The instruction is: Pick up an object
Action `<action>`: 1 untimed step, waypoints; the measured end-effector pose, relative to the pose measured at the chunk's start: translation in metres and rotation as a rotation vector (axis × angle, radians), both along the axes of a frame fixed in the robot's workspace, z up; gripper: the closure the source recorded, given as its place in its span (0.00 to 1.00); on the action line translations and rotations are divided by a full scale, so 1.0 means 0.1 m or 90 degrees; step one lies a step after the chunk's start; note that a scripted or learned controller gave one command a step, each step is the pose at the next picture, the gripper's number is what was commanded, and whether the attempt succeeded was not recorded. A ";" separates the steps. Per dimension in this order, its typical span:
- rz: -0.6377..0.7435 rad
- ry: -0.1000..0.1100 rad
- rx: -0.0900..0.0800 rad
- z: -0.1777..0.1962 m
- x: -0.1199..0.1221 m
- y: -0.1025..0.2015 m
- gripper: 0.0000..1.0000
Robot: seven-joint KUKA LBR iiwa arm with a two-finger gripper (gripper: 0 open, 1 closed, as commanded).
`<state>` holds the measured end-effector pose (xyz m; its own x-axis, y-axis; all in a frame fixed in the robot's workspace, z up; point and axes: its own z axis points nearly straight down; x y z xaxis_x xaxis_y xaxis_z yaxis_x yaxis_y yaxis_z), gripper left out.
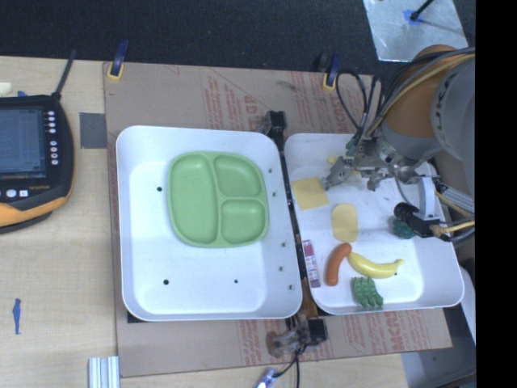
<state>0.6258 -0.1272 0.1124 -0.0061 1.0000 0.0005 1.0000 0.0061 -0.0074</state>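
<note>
Over the upper part of the right-hand shallow white bin [452,285] the two-finger metal gripper [361,168] is seen, carried by the grey arm with the orange band [424,95] reaching in from the right; whether it is open or closed cannot be told, since its tip is small and tangled with cables, and nothing is seen held in it. Candidate objects are noted in that bin: a flat pale-yellow square slice [309,192] just below and left of the gripper, a pale-yellow rounded block [344,221], an orange-red toy sausage [336,263], a yellow toy banana [374,264] and a green knobbly toy vegetable [367,293]. The left-hand bin [145,289] is occupied by a green divided plate [216,198]. For a clean pick, a raised object is judged the better target; the rounded block stands apart from its neighbours, whereas the flat slice offers little edge, and the sausage and banana lie close together. A vertical descent centred on the block is advised. A dark green item [401,226] at the bin's right side is partly covered by the arm's hardware and is not identified. The arm's upper body is cut off at the frame edge.
</note>
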 end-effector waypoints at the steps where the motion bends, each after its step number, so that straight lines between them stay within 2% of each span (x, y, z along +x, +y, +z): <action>1: -0.001 -0.001 -0.001 -0.21 -0.40 -0.12 0.00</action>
